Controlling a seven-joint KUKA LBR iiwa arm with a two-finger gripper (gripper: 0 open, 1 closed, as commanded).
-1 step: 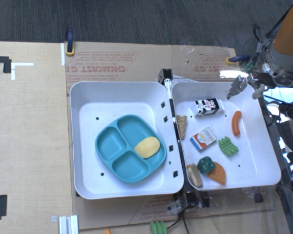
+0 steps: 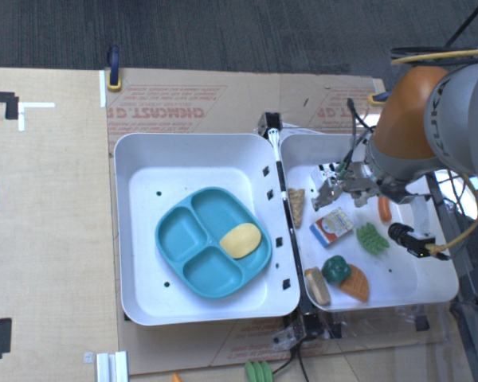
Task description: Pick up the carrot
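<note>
Two bins are seen on the worktop; the claw hangs over the right one, finger state cannot be told. The carrot lies just right of it, under the wrist. Neighbouring carton could be grabbed instead.

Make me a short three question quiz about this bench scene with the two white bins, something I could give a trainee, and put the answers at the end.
1. True or false: the yellow item lies in a compartment of the blue tray.
2. Which bin holds the blue tray? A. the left bin B. the right bin
3. Fill in: the carrot lies near the front of the right bin with a dark ____ leafy top.

Key: 1 true. 2 A. 3 green. The gripper hangs over the right bin, up and left of the carrot and apart from it.
</note>
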